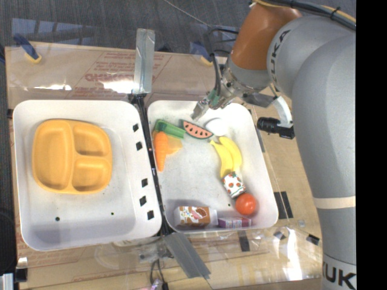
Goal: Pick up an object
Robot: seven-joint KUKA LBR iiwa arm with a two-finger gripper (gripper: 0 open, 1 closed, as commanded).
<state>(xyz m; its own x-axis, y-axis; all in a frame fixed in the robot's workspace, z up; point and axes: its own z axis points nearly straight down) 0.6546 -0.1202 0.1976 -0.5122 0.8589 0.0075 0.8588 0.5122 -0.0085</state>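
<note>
Hovering over right bin (257, 139) far edge: claw (202, 109), tips reading as close together, clamping nothing. Sitting just near of claw: melon slice (197, 129), likely target, beside green piece (167, 127) and carrot (163, 148). Judging slice light, stiff, smooth plastic toy, thin; gripping across flat faces at middle looking best, curved rim likely slipping. Counting in right bin: one banana (228, 154), one tomato (245, 205), three small packs or bottles. Lying in left bin (24, 180): one yellow tray (71, 156).
</note>
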